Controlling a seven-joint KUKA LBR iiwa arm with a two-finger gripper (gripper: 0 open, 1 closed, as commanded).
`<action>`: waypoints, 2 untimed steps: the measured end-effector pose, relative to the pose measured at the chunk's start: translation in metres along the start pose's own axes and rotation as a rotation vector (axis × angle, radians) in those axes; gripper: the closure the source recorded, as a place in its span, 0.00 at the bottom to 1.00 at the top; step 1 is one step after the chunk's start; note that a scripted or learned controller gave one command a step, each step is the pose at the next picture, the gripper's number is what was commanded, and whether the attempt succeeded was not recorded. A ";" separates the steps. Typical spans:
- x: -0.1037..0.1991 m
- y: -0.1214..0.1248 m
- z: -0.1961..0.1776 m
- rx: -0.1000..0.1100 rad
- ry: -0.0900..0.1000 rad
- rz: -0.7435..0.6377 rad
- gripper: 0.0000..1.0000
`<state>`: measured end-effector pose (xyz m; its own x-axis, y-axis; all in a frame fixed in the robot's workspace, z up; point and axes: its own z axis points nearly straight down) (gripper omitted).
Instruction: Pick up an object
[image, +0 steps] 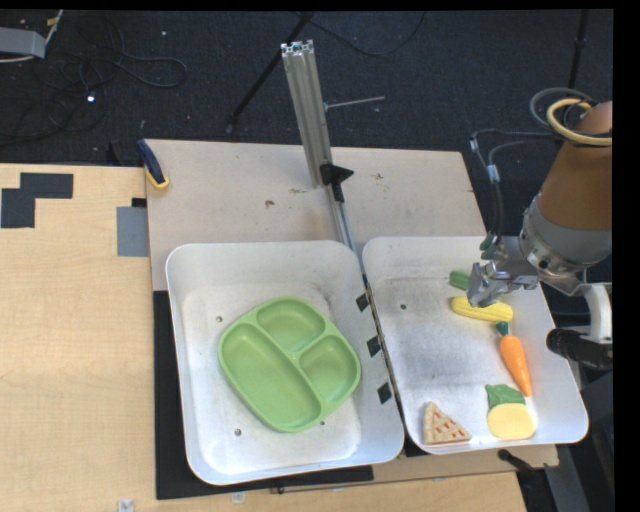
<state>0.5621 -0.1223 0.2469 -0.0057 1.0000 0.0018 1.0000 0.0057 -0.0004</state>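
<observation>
The claw (485, 288) hovered just above the toy corn cob (482, 311); its grip state couldn't be told, and nothing appeared lifted yet.

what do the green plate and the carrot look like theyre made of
Green plate: likely moulded plastic, one even light-green colour, smooth with a dull sheen, and rounded dividers forming three sections.
Carrot: probably toy plastic, flat bright orange with no natural marks, a stiff green stub at its upper end. Too small to rule out rubber or foam.
</observation>
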 end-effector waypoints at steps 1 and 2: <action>0.056 0.008 0.000 0.001 0.000 0.000 1.00; 0.106 0.023 -0.005 0.001 -0.001 0.001 1.00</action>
<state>0.5843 -0.0158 0.2517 -0.0047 1.0000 0.0012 1.0000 0.0047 -0.0013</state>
